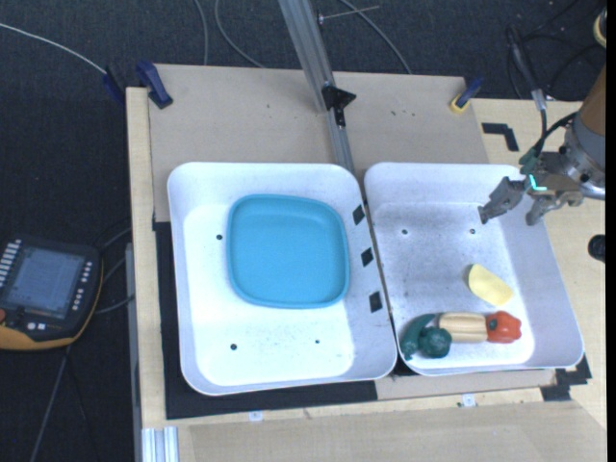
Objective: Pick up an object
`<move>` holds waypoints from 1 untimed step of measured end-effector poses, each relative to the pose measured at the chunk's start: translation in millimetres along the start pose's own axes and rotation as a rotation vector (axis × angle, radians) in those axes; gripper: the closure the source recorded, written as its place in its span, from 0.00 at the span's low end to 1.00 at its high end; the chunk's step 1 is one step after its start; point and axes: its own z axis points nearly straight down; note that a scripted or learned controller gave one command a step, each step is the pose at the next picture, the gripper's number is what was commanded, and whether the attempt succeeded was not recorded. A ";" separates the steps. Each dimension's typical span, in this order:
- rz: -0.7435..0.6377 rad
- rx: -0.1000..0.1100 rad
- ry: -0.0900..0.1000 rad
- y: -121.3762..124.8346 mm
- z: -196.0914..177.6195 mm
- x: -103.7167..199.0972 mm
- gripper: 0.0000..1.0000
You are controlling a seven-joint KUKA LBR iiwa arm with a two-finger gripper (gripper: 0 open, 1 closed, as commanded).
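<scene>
My gripper [517, 205] hangs open over the upper right part of the right bin [423, 248], its two dark fingers spread with nothing between them. Well below it, near the bin's front, lie a yellow lump [489, 283], a tan cylinder [463, 327], a red piece [503, 327] at the cylinder's right end, and a dark green object [426, 340] at its left end. The gripper stands apart from all of them.
The left bin [197, 258] holds a shallow blue square plate [288, 250]. A metal pole [306, 37] slants down to the gap between the bins. A pendant with a screen [43, 287] lies on the floor at the left.
</scene>
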 end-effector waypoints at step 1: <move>0.000 0.000 0.000 0.0 0.0 0.0 0.00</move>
